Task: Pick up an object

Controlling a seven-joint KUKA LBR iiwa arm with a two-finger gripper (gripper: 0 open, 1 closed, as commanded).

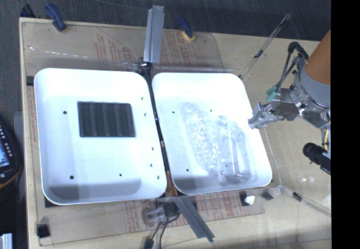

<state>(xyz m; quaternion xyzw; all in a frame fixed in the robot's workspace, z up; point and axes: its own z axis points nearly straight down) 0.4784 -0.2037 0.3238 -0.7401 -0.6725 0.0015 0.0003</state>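
Observation:
A clear plastic bottle [232, 152] lies in the right bin [169, 130], its cap end toward the front. Beside it on the left lies a crumpled clear plastic wrap or bag [198, 130]. In the left bin [50, 130] rests a dark grey ribbed rectangular block [106, 119], lying flat. My gripper [257, 120] hangs at the right rim of the right bin, just right of the bottle's far end, with nothing visible between its fingers.
A grey metal bar [154, 34] stands up behind the seam between the bins, and another [194, 221] lies in front. Blue clamps [55, 17] hold the bench's back edge. Bare bench lies to the right of the bins.

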